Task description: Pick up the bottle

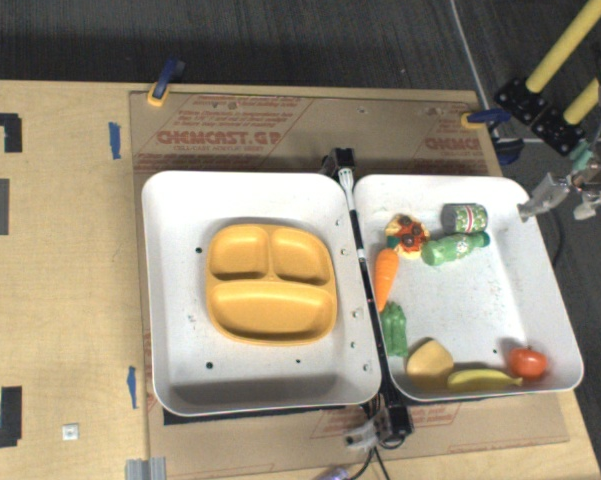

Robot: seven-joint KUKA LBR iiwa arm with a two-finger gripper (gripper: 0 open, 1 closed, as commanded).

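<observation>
Swing gripper [562, 192], state impossible to tell, toward nine o'clock; descend over green bottle [455, 249], avoiding can [464, 217] at twelve.

a brown cardboard sheet [310, 128] printed with red lettering is lying flat on the pale wooden tabletop [55, 268]. dark grey carpeted floor [280, 18] is showing beyond the sheet's far edge and to its right. an orange clamp [163, 81] is gripping the sheet's far left corner, and a blue-and-orange clamp [477, 118] is gripping its far right corner. left of the sheet, black tape marks [2, 133] and blue tape strips [114, 139] are sitting on the tabletop.
</observation>
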